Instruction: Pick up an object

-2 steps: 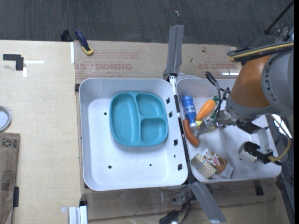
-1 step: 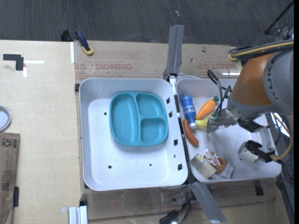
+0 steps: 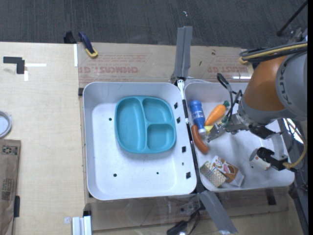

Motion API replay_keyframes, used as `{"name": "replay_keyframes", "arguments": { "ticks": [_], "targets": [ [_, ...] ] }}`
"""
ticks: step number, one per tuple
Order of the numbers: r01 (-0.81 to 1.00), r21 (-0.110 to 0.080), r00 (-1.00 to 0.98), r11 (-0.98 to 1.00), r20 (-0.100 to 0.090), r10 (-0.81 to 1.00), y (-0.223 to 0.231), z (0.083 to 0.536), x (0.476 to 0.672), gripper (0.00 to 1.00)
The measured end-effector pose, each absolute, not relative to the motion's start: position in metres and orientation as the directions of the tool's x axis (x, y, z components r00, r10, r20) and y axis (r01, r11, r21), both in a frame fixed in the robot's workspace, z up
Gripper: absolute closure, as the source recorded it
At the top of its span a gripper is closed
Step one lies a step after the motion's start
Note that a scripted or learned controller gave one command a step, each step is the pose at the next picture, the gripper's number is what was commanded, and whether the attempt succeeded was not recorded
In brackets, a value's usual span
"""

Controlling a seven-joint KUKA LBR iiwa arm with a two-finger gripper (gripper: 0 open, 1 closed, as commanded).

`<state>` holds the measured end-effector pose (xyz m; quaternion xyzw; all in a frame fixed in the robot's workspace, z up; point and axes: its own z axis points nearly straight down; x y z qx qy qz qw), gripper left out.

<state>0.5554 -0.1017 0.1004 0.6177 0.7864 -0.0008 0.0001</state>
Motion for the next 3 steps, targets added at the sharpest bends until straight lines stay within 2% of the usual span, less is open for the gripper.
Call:
{"name": "replay_keyframes", "arguments": {
  "ticks": [1,2,3],
  "targets": [
    [0.972,-0.002,-0.236,0.236,-0.002,0.972,-0.1028,0.1094,0.5554,1.0],
    [0.972,-0.002,-0.236,0.236,-0.002,0.972,-0.1028,0.1094,0.5553,0.0],
    [0.972,-0.002,-0.235,0.235,-0.003,0.972,-0.1042,0.1183,0.5553,1.0]
  ]
}}
